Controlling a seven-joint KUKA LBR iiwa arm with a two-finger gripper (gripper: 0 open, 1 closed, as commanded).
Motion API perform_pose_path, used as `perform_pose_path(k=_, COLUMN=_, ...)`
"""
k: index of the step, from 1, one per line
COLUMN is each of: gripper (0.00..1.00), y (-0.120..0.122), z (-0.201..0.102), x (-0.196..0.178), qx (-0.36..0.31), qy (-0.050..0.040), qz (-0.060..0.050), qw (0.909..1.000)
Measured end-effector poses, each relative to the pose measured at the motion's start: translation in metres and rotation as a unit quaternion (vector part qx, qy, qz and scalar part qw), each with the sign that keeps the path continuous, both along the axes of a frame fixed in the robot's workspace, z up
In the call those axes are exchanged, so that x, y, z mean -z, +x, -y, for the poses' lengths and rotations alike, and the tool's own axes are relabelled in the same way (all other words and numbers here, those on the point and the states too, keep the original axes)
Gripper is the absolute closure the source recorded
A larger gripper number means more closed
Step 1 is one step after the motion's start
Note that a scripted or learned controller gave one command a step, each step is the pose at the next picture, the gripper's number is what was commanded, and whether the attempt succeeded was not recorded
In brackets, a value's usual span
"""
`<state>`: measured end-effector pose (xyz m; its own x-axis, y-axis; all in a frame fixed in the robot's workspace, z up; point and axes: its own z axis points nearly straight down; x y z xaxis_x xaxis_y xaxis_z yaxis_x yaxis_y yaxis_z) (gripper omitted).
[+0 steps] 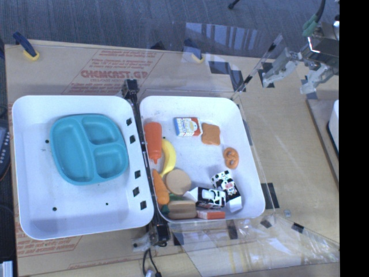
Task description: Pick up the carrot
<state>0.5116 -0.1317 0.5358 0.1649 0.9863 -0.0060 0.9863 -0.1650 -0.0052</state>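
The carrot (160, 187) is a short orange piece lying along the left wall of the right bin (248, 134), toward the front. It sits between a yellow banana (168, 157) and a tan bread-like piece (182, 208), with a round beige bun (177, 181) touching its right side. My gripper (272, 74) hangs outside the bins, above the bench beyond the right bin's far right corner, well away from the carrot. Nothing can be seen held in it.
The right bin also holds an orange-red bottle (153, 140), a small carton (186, 126), a toast slice (211, 134), an orange pretzel-like piece (230, 156) and cow-patterned cartons (222, 190). In the left bin (29, 212) lies a blue divided plate (89, 148).
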Motion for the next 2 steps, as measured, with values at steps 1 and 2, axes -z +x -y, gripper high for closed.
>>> perform_pose_path(k=1, gripper=0.00, y=0.060, z=0.035, x=0.034, qx=0.154, qy=-0.0002, qz=0.000, qw=0.9880)
perform_pose_path(k=2, gripper=0.00, y=0.073, z=0.071, x=-0.009, qx=0.162, qy=-0.0012, qz=0.000, qw=0.9869)
